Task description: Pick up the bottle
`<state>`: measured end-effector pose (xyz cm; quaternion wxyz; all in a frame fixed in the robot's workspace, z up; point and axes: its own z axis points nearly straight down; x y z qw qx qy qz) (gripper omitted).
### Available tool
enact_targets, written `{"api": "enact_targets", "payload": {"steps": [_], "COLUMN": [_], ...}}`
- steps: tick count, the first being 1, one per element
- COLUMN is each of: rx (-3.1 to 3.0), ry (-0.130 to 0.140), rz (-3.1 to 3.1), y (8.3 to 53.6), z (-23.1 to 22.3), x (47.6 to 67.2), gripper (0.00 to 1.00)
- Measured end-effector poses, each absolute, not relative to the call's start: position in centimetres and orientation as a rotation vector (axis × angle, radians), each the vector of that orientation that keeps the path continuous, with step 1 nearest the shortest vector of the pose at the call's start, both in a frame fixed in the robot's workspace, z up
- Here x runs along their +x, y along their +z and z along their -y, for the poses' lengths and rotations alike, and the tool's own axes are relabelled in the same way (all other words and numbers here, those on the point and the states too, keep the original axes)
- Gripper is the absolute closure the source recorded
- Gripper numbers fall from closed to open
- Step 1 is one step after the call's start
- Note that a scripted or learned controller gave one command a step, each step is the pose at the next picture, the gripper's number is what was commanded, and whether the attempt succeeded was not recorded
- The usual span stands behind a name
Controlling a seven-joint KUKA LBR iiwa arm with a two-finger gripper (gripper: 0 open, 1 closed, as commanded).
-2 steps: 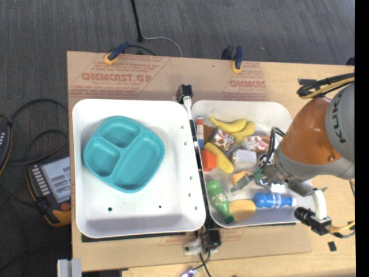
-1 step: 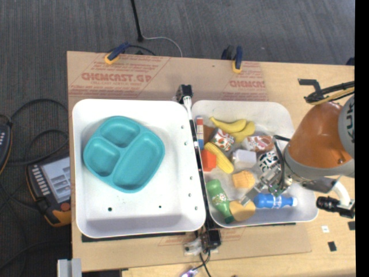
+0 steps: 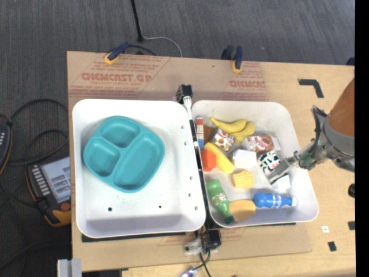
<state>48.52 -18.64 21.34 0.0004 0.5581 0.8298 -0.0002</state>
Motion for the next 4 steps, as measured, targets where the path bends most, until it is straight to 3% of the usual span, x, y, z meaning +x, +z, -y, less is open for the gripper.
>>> {"api": "enact_targets", "payload": {"steps": [1, 2, 3, 4], "rx": [1.669, 2.092, 2.207, 1.942], "ry": [-0.002, 0.001, 0.008, 0.003], "rz": [-2.666, -2.331, -2.230, -2.452], "y": [10.7, 8.8, 8.8, 8.8], "z": [16.0, 10.6, 17.4, 12.2], "x": [48.3, 48.5, 48.6, 48.7], "gripper": [0.00, 0.00, 0.00, 0.00]}}
